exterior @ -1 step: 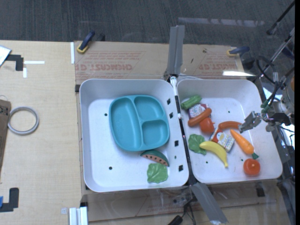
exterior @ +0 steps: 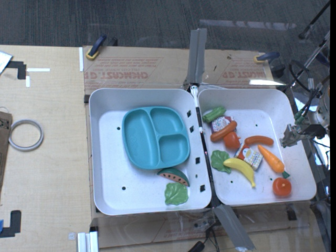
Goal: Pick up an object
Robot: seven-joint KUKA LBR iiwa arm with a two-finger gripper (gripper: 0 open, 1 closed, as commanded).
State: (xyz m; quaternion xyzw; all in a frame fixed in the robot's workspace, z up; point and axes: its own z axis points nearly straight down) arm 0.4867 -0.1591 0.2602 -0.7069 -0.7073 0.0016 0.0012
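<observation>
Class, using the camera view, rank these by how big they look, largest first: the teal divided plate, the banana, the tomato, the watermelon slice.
1. teal divided plate
2. banana
3. watermelon slice, close to the banana, so that order is unsure
4. tomato

camera view: fixed overhead | slanted down | both bins [exterior: 100, 156] visible

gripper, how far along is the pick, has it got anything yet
Nothing looks picked yet. The gripper sits at the right bin's right rim, with nothing visible between its fingers. The toys lie in that bin: banana, carrot, tomato, sausage. Left to do: reach in over one, close on it and lift.
</observation>
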